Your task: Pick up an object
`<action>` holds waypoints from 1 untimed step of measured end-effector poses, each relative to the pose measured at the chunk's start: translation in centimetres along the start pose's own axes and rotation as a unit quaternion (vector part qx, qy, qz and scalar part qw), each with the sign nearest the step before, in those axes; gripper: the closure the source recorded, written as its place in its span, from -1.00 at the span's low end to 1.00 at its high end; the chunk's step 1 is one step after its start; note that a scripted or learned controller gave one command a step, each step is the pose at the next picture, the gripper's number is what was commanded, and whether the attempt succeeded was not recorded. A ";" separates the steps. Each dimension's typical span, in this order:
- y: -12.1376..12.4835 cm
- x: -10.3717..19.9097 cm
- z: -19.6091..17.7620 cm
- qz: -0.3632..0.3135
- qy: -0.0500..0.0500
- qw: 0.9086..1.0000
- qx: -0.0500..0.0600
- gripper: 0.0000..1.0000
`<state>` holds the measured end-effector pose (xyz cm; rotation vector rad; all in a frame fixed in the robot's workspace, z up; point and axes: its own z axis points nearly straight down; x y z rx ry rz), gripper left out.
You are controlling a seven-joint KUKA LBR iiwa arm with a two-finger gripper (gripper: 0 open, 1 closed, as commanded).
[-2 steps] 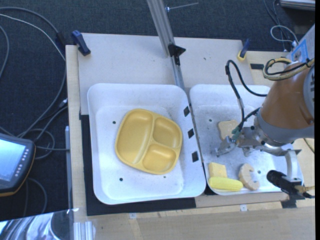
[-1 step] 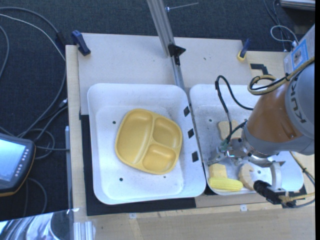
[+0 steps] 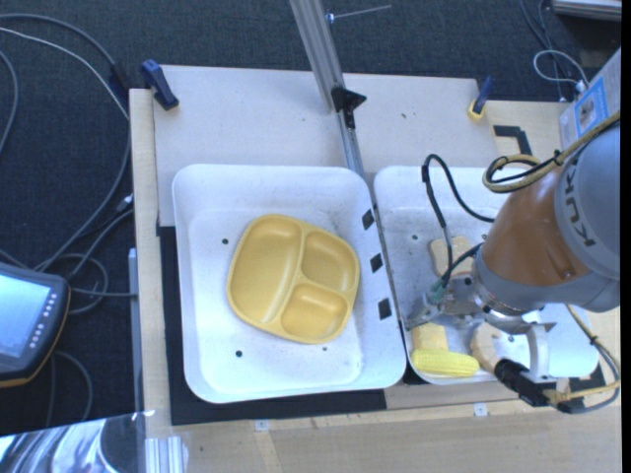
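Observation:
My gripper (image 3: 437,306) reaches down into the right bin (image 3: 404,205), mostly hidden under the arm's wrist and orange band. Just below it at the bin's front lie a pale yellow block (image 3: 429,338) and a yellow corn-like piece (image 3: 445,365). A tan bread-like item (image 3: 485,347) sits beside them to the right, partly covered by the wrist. Another tan piece (image 3: 449,254) lies farther back, next to a black cable. I see nothing lifted off the bin floor.
The left bin (image 3: 197,264) holds a yellow divided plate (image 3: 293,278). A metal pole (image 3: 320,47) slants down to the wall between the bins. Blue and yellow clamps mark the bench's back corners. Cables run over the right bin.

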<state>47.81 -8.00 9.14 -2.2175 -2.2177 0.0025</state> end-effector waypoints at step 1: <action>0.1 0.0 -1.2 0.000 0.000 1.000 -0.002 1.00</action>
